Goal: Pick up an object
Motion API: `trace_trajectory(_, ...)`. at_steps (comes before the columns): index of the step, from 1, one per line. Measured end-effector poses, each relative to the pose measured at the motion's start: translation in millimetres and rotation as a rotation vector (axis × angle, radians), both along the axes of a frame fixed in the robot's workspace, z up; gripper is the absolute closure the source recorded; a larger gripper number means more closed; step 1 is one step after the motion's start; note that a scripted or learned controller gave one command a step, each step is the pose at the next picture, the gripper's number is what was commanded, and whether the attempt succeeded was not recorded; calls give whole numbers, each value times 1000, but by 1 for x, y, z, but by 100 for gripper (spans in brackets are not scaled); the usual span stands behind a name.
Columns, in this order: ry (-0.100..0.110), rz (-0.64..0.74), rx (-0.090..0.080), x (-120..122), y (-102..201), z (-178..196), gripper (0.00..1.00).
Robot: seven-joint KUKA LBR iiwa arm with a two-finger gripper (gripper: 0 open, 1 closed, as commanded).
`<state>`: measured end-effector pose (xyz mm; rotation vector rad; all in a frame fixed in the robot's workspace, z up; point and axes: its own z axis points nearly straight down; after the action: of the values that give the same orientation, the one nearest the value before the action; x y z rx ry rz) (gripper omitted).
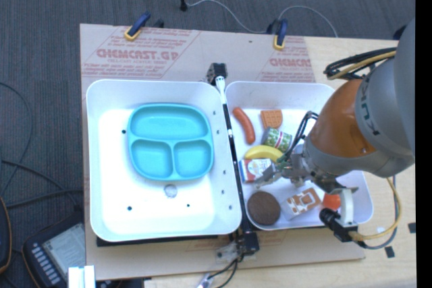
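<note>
Bins are sitting side by side on your surface (pixel 135 50): the left bin (pixel 108 145) is carrying a blue divided plate (pixel 171 142), and the right bin (pixel 317 88) is holding the small items you are picking from. You are looking at a red sausage (pixel 244 125) lying near the far left of that right bin, with an orange cracker (pixel 272 118) just beside it on the right and a green can (pixel 277 139) lying a little nearer. A yellow banana (pixel 262 153) is resting just near of the can, touching a small white packet (pixel 251 170) with red on it. A dark brown round cookie (pixel 264 208) is sitting at the near left corner of the right bin, and a brown-and-white patterned piece (pixel 304 202) is lying just right of it. Your arm (pixel 364 125) is reaching in from the right and hanging low over the middle of the right bin, with the fingers (pixel 278 170) sitting just beside the banana and the packet. Whether those fingers are apart or together, you cannot tell. Two clamps, a blue-and-yellow one (pixel 138 25) and another (pixel 280 34), are gripping the far edge of the surface.
</note>
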<state>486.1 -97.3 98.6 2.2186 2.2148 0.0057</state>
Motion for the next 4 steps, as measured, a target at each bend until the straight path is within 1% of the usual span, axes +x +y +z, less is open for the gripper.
trace_trajectory(1,1,0,1,0,0,9,100)
trace_trajectory(2,1,0,1,0,0,9,0)
trace_trajectory(3,5,1,0,-2,2,-11,0)
trace_trajectory(4,0,0,0,0,2,0,100)
